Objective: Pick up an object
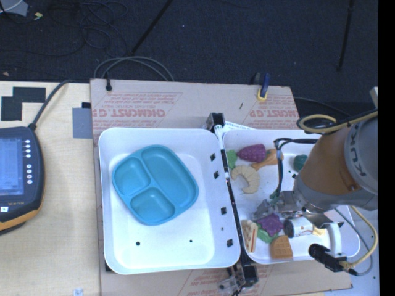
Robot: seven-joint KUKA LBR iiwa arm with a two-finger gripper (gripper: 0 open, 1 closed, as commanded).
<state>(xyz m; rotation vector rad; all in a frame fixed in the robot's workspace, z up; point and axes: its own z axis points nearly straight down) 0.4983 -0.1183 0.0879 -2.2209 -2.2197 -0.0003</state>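
Two white bins sit side by side on the table. The left bin [123, 251] holds one blue divided plate [154, 184]. The right bin [352, 242] holds a pile of toy foods: two purple pieces [252, 152], one tan crescent [249, 179], a sandwich slice [249, 235], an orange wedge [281, 248], a green piece [231, 159] and a teal one [300, 161]. The gripper [274, 205] is low over the pile's middle, beside the lower purple piece; I cannot tell how it is set.
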